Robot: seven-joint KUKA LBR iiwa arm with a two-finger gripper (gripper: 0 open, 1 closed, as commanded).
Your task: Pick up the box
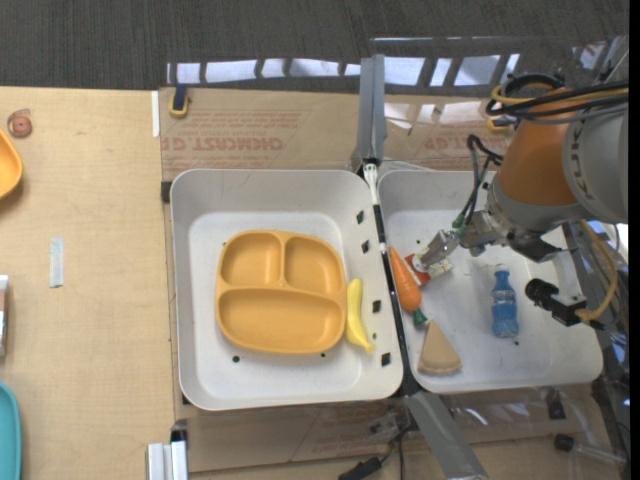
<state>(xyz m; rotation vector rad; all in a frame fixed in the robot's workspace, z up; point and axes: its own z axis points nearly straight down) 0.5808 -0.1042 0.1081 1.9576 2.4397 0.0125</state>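
Two white bins [190,268] sit on the bench, and in the right one the gripper [437,255] seems closed on a small box [432,264], perhaps barely lifted.

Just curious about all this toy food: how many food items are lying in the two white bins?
3: a banana in the left bin beside the yellow plate; a carrot and a bread wedge in the right bin. The arm may hide more.

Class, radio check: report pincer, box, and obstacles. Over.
Pincer low in right bin, grip unclear. Box not identifiable. Carrot beside pincer; blue bottle, wedge nearby.
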